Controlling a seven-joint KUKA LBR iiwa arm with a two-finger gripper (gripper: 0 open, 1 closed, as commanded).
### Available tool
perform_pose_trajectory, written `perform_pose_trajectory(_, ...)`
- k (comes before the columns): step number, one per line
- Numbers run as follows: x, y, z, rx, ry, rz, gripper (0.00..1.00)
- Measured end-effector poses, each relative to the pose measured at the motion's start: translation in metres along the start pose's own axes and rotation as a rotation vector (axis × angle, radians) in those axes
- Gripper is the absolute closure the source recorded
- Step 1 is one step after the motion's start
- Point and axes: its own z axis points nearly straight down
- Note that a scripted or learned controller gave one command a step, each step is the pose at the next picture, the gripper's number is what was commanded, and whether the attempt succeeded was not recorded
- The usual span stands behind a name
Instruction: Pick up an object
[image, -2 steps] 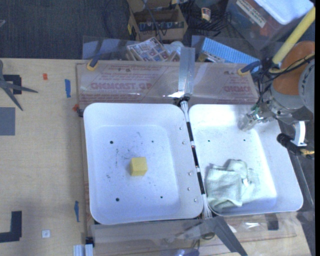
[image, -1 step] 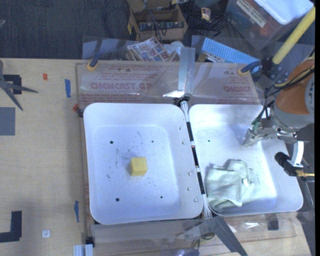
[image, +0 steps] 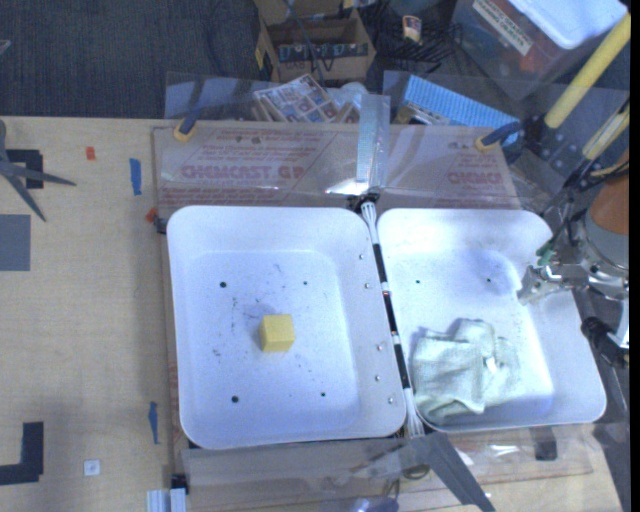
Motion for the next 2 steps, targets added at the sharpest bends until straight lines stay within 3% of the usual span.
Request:
perform_pose_trajectory(1, 0.002, -0.010, -0.082, -0.005, -0.003, -0.284, 1.00)
perform_pose_trajectory(2, 0.070, -0.009, -0.070, 0.001, 0.001, -0.007, 1.00)
